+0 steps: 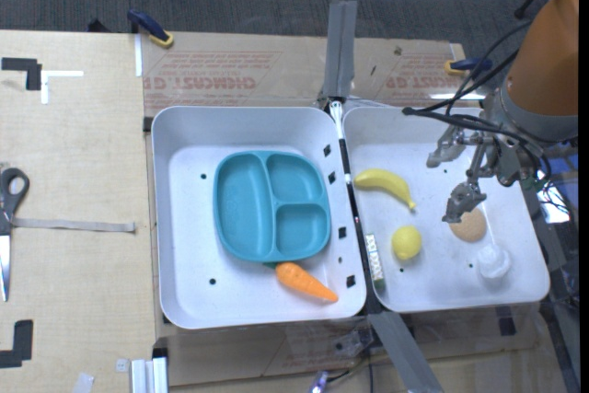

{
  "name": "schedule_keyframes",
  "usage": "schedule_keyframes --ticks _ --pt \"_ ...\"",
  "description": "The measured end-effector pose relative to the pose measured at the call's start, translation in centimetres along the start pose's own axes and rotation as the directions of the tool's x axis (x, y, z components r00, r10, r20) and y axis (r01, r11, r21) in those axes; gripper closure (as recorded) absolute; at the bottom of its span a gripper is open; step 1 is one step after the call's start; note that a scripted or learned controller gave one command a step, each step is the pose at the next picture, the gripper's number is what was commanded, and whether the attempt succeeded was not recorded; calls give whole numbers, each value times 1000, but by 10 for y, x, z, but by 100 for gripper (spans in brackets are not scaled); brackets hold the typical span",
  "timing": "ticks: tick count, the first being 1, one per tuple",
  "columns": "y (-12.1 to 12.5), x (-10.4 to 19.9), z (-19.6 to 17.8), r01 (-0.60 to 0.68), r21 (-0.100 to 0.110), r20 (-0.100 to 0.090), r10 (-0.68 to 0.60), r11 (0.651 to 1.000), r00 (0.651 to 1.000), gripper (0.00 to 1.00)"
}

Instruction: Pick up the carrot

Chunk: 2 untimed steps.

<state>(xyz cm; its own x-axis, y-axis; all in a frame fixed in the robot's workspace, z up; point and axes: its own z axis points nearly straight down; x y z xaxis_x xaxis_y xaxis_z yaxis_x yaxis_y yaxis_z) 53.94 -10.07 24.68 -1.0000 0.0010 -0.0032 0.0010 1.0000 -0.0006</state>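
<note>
White plastic forms both shallow bins, set side by side on the surface [74, 161] and touching along their inner walls. The left bin [175, 225] holds a teal divided plate [272, 205] with three compartments, one long section on its left and two smaller ones on its right. The carrot [306, 283] lies in this same bin, just below the plate's lower edge and nearly touching it, stretched on a slant with its thicker end toward the plate and its tip pointing toward the bin's lower right corner.

The right bin [433, 290] carries a banana [384, 186] near its upper left, curved and lying flat, and a lemon [407, 242] a little below it. A pale brown egg-shaped item [469, 226] sits further right, and a small clear or whitish object [493, 262] rests near the lower right corner; what that object is I cannot tell.

The claw [463, 202] hangs over the right bin, just above the egg-shaped item, well apart from the carrot. Whether it is spread or pressed together cannot be told from this angle.

A pair of scissors [9, 225] lies at the far left of the surface.
</note>
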Motion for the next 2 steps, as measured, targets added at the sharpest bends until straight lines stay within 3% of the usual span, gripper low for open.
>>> schedule_keyframes --ticks 1,2 --pt "-12 37 106 220 -1 -1 -220 975 975 0" --pt "-43 14 -72 -77 1 4 77 997 997 0"
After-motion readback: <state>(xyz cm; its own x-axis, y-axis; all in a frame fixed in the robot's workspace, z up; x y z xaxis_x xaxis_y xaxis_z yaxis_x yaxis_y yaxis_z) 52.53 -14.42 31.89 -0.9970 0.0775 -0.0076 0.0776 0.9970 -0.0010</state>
